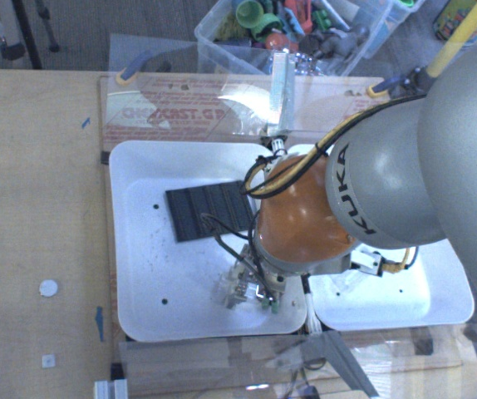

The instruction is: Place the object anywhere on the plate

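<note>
The big grey arm fills the foreground, its gripper low over the left bin; I can't tell its state. Something small and pale sits just beside it. The dark ribbed plate lies near, apparently bare, so placing seems undone.

We see a light wooden bench | grey carpet floor beyond it | clear plastic tub of colourful toys at the far edge | black stand legs top left | even, soft light.
</note>
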Tool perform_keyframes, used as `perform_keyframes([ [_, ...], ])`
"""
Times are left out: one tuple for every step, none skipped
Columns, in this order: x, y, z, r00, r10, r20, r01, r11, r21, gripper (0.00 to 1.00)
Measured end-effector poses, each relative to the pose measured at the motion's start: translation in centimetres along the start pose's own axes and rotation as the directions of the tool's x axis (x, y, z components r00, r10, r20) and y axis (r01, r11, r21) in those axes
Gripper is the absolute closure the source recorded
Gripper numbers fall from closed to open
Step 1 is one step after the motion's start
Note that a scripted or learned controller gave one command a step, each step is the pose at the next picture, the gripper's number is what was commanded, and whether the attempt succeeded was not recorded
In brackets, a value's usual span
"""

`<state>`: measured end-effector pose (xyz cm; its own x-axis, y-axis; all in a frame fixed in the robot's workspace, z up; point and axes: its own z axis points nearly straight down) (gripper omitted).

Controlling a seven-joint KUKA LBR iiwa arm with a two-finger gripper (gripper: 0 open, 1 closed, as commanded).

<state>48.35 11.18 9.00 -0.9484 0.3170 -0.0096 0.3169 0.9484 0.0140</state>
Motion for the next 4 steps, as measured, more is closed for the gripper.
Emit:
perform_keyframes([
  [-0.1, -0.3, 0.0, 0.997, -0.076, 0.001, 0.076, 0.997, -0.004, 1.0],
  [-0.2, -0.7, 0.0, 0.961, 0.276, -0.001, -0.276, 0.961, -0.002, 1.0],
  [0.7, 2.0, 0.0, 0.901, 0.433, 0.007, -0.433, 0.901, 0.006, 1.0],
  [0.0, 0.1, 0.0, 0.998, 0.067, 0.002, -0.067, 0.998, 0.002, 1.0],
])
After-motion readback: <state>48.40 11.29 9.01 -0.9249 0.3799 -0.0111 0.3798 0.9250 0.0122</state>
